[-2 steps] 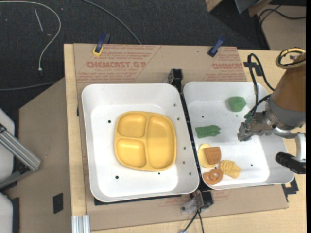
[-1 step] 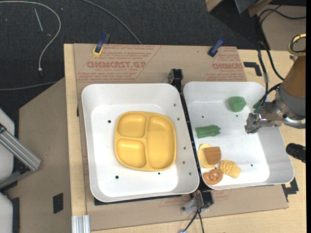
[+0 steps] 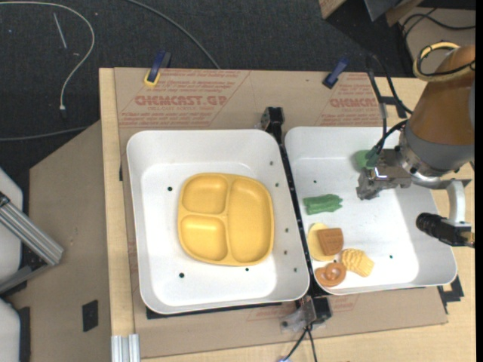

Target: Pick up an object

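Observation:
My gripper point(image 3: 368, 185) hangs low over the upper middle of the right bin point(image 3: 392, 225), on the grey arm with its orange band point(image 3: 445, 104). A small green piece point(image 3: 364, 158) lies just beside the gripper's upper left; part of it is hidden by the gripper. A green bean-shaped toy point(image 3: 322, 202) lies to the gripper's lower left, apart from it. Near the bin's front left corner sit a brown cube point(image 3: 330, 240) on a yellow slice point(image 3: 315, 236), a yellow ridged piece point(image 3: 358, 262) and an orange ring point(image 3: 330, 275).
The left bin point(image 3: 151, 172) holds a yellow divided plate point(image 3: 226, 219). A black clamp point(image 3: 272, 118) sits between the bins at the back. A black part of the arm point(image 3: 445, 228) reaches over the right bin's right side.

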You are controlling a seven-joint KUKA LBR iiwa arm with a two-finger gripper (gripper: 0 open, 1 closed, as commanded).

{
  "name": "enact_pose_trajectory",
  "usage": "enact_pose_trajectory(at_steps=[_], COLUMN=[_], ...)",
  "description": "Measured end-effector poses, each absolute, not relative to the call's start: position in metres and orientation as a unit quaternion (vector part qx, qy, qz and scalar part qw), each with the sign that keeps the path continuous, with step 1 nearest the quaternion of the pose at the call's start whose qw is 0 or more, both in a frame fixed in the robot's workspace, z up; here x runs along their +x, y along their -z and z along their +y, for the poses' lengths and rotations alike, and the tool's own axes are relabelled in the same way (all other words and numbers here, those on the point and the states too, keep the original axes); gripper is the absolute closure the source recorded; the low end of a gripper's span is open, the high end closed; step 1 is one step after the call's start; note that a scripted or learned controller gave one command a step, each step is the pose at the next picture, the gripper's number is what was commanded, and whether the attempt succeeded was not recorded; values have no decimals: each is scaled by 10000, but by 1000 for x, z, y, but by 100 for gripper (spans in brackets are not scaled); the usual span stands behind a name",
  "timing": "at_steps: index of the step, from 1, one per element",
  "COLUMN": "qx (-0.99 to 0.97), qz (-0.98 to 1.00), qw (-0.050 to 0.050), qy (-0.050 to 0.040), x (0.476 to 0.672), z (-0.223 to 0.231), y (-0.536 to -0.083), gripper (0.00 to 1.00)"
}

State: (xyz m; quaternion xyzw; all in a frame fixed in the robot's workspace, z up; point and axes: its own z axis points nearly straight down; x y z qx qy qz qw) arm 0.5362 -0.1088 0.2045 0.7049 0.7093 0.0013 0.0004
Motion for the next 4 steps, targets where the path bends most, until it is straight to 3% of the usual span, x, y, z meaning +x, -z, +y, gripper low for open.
enact_pose_trajectory(at_steps=[4], qx=[7051], qz=[7091], qw=[-5], qy=[-11], x=[596], z=[86], y=[-213], gripper=[100])
